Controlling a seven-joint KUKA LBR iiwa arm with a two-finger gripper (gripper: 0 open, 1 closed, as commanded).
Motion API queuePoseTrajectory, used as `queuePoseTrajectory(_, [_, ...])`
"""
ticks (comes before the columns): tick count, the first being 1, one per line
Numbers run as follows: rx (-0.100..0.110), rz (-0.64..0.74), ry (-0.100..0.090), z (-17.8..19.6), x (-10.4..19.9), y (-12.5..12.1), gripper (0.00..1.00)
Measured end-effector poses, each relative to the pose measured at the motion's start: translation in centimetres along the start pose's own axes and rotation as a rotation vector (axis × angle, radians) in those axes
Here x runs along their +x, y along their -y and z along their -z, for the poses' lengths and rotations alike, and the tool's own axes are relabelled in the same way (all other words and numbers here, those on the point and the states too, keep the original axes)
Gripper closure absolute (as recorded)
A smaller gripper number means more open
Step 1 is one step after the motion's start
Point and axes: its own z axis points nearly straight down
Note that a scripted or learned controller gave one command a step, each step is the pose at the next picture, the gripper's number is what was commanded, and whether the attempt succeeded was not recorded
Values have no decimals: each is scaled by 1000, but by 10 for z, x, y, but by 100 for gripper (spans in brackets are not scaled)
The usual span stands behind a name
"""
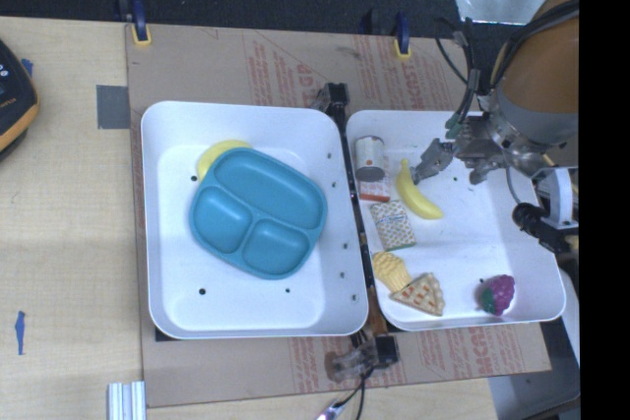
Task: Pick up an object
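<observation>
Gripper (455,162) spread wide, holding nothing, hovering in right bin (536,310) just at 3 o'clock of banana (417,193), likely candidate since nearest; can (370,158) at banana's 10 o'clock, packet (395,226), pizza slice (420,294), grapes (498,293) toward 6.

camera: one | fixed overhead, slanted | covers both bins (157,211)

Glossy blue tray (258,212), seemingly plastic.

Open fingers (455,164) hover beside the banana (417,195) in the right bin (546,305).
</observation>
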Motion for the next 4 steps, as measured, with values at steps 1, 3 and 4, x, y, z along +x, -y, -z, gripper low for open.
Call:
queuePoseTrajectory(1, [2,-1,1,-103,-21,-35,0])
queuePoseTrajectory(3, [-3,3,2,-123,-15,-46,100])
queuePoseTrajectory(4, [0,0,0,-37,27,55,100])
